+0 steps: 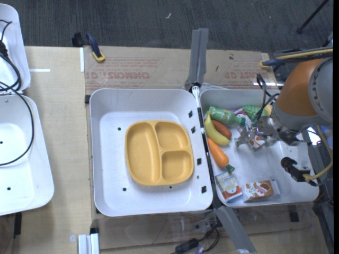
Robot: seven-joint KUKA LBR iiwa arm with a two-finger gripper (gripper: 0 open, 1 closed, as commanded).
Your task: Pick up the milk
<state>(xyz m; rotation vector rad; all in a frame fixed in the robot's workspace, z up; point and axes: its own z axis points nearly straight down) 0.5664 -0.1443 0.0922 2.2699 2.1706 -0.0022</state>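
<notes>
The grey arm (312, 97) with its orange band reaches in from the right, over the right-hand bin (296, 197). The left bin (100, 157) holds a yellow divided plate (159, 152) lying flat near its middle. In the right bin the food is crowded along the left wall and top: a banana (214, 134), a carrot (218, 153), a green bottle-like item (226, 115) and a green packet (249, 111) near the top. At the bin's lower edge lie two small cartons, a white one (229, 187) with a blue and red print, which I take to be the milk, and just beside it to the right a brown-orange one (260, 190). The gripper (250, 138) sits low in the upper middle of the bin, over a small red and white item I cannot identify; whether its jaws are spread or closed I cannot tell, and nothing can be seen held. The step in hand looks like the approach, with the milk untouched and well apart from the gripper. The next move calls for travelling toward the lower left corner, then descending on the white carton without nudging its brown neighbour or the carrot tip.
</notes>
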